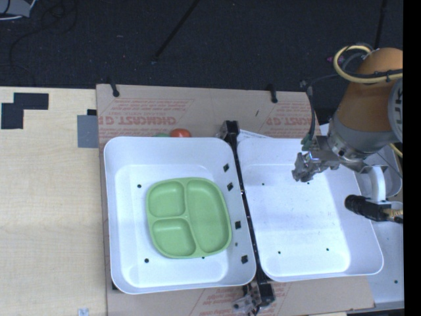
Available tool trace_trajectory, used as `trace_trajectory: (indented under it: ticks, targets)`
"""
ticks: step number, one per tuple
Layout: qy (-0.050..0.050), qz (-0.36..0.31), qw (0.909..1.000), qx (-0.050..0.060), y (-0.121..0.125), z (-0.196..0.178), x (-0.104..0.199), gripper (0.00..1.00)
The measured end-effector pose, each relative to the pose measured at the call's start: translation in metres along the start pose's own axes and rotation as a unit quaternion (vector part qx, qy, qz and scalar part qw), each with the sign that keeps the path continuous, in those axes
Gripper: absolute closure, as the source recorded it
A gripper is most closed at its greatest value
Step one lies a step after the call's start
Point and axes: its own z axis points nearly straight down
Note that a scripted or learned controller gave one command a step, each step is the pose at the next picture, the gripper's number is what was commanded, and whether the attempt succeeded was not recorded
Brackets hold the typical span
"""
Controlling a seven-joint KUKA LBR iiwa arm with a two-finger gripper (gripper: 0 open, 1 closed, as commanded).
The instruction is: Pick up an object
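Note:
A green plate [189, 216] with three compartments lies flat in the middle of the left bin [125, 176]. My gripper [304, 170] hangs over the upper right part of the right bin [296, 242], well to the right of the plate. A small red and orange object [179, 133] peeks out just behind the left bin's far rim, on the cardboard.
The two white bins sit side by side on a cardboard sheet [197, 110], with a black divider [240, 203] between them. The wooden bench top [46, 209] stretches off to the left. The arm [368, 97] comes in from the right.

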Motion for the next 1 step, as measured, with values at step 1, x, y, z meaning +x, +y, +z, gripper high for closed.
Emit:
trace_trajectory:
  ticks: [1]
  targets:
    - [0.000,0.000,1.0000,0.001,-0.0195,0.0079,0.0469,1.00]
